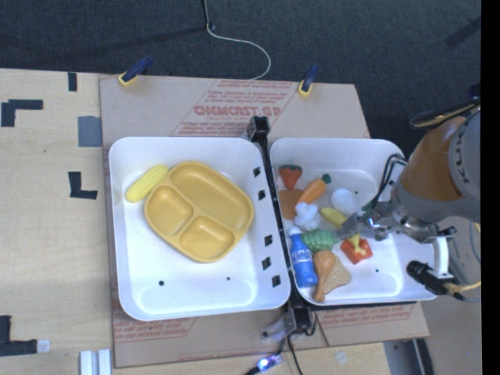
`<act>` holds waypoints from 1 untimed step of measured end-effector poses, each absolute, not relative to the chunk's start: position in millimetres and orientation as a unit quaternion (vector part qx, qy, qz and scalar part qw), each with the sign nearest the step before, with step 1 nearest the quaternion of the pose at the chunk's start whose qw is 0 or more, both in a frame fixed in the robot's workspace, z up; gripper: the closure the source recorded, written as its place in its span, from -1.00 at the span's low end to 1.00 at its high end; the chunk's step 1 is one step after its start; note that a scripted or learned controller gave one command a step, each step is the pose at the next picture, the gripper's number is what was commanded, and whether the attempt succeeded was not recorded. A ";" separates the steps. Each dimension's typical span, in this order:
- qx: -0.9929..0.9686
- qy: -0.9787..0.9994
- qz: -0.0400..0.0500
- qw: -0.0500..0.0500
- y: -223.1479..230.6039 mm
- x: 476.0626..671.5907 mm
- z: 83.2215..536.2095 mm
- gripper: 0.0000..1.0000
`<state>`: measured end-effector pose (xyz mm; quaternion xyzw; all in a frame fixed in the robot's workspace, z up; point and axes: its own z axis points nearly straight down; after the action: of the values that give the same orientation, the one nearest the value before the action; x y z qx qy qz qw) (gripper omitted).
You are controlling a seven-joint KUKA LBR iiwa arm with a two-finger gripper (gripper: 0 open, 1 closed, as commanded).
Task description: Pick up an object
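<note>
We see two shallow white bins side by side on a sheet of cardboard (234,112) laid over the bench. The left bin (137,287) holds a yellow divided tray (199,209), tilted in the frame, with a yellow ear of corn (147,183) touching its upper left edge. The right bin (375,287) holds a heap of toy food crowded against its left wall: a strawberry (290,176) at the top, a carrot (312,190) just beside it, a small green piece (325,180) next to the carrot, a white egg-shaped piece (341,198), a white lumpy piece (306,214), a yellow piece (332,216), a green leafy piece (319,239), a blue bottle (302,259) lying along the wall, an ice-cream cone (324,266) and a drumstick (336,278) near the bottom, and a red block with a yellow mark (356,249). The arm (441,170) comes in from the right, low over the right bin. We note the gripper (361,223) sits down among the toys, between the yellow piece and the red block, near both. We cannot tell whether it is apart, together or clamped on anything, as the wrist covers that spot. A white cable (242,41) trails over the dark floor above the bench.
</note>
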<state>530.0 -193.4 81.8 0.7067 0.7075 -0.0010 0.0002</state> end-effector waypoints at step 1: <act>0.707 0.708 -0.001 0.001 -193.5 530.9 95.1 1.00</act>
<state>530.9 -193.5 95.1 0.7066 0.7077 -0.0005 0.0006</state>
